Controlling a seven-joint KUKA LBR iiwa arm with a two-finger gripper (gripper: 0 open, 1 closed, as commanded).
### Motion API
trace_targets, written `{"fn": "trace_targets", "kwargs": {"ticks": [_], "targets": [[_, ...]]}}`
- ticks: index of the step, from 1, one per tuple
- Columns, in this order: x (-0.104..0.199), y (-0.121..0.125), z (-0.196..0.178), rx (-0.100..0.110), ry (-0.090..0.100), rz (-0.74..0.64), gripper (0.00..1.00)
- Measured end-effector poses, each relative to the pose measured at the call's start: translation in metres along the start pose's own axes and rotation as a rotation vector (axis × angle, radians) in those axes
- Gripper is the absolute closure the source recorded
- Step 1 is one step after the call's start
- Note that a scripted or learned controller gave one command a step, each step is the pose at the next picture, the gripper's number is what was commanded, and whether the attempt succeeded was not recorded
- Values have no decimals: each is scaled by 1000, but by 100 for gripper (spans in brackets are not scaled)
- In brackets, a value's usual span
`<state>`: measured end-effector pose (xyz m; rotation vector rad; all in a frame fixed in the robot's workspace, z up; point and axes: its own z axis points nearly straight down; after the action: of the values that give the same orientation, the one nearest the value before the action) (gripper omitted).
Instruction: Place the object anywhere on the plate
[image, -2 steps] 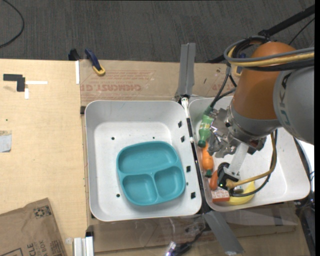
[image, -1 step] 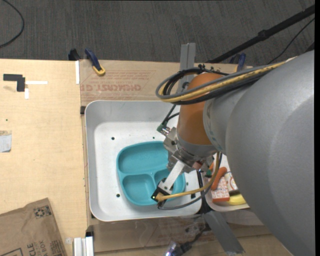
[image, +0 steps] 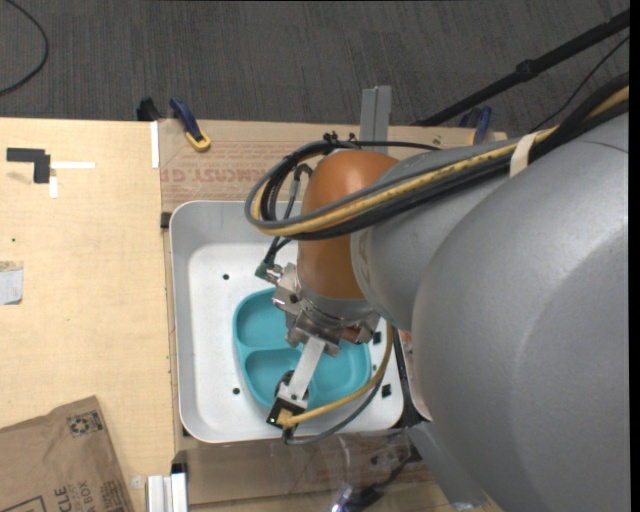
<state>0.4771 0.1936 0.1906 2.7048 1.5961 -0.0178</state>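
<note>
The gripper (image: 322, 328) is hanging directly over the plate (image: 258, 338), and whether the jaws are open, closed or gripping anything cannot be told, since the wrist is covering them. Just beneath and to the view's left of the jaws, the plate is lying flat in the white bin (image: 186, 300); it is smooth, glossy teal plastic with a rounded outline, and a raised curved ridge is splitting the part in sight into 2 shallow compartments. The arm is hiding its right side, so its long axis cannot be told. Farther left of the jaws, a band of bare matte white bin floor, dotted with small dark holes, is separating the plate's edge from the bin's rounded wall. Beyond that wall the pale wooden bench (image: 80, 290) is stretching away flat, with a printed brown cardboard sheet (image: 60, 455) lying well apart from the jaws at the lower left.
</note>
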Motion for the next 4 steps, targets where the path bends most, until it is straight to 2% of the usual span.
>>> {"fn": "trace_targets", "kwargs": {"ticks": [1, 2, 3, 4], "targets": [[30, -16, 7, 0, 0, -195, 100], [13, -7, 52, 2, -1, 86, 100], [31, -15, 100, 0, 6, 739, 100], [29, -17, -131, -3, 8, 645, 100]]}}
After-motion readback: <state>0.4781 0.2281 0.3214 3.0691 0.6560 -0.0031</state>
